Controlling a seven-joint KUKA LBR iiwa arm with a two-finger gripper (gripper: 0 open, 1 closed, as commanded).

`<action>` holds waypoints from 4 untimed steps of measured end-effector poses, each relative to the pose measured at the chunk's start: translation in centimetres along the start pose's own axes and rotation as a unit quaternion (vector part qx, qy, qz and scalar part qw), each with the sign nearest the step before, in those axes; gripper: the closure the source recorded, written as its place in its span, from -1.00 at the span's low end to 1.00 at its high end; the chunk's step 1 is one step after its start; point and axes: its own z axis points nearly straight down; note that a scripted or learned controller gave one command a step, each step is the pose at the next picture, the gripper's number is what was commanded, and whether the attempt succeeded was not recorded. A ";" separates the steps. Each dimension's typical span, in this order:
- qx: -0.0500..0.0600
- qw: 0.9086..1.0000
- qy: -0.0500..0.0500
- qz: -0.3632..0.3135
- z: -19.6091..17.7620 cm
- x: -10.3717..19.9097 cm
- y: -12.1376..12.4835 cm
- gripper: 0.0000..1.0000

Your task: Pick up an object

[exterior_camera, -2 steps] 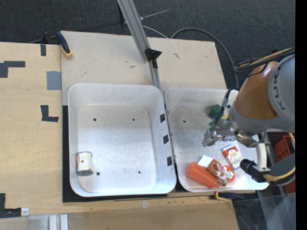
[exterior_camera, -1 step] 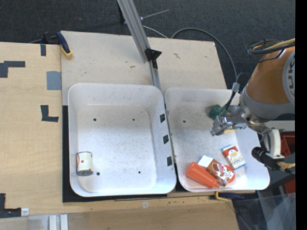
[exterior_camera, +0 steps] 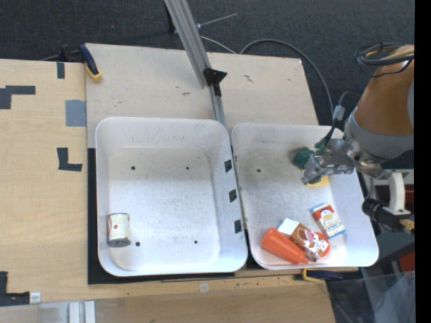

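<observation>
Right bin (exterior_camera: 269, 140): the gripper (exterior_camera: 316, 170) is low at the bin's right side, over a yellow item (exterior_camera: 318, 180) and beside a green object (exterior_camera: 301, 157); whether its fingers are open or closed cannot be told, and nothing shows between them. Candidates nearer the front: orange cylinder (exterior_camera: 283, 245), brown packet (exterior_camera: 312, 241), small carton (exterior_camera: 328, 221); a can (exterior_camera: 118, 229) stands in the left bin (exterior_camera: 161, 130). Step judged: the grasp attempt; next calls for a firm close and straight lift.

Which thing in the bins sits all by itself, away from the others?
The small can, with its white and orange label, in the near left corner of the left bin. The orange bottle, the small carton and the rest lie in the right bin.
</observation>
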 end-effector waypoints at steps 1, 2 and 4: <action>0.002 1.000 0.001 -0.002 0.8 4.7 0.6 1.00; 0.001 1.000 0.001 -0.003 0.7 9.6 3.0 1.00; 0.002 1.000 0.001 -0.002 2.5 18.5 6.3 1.00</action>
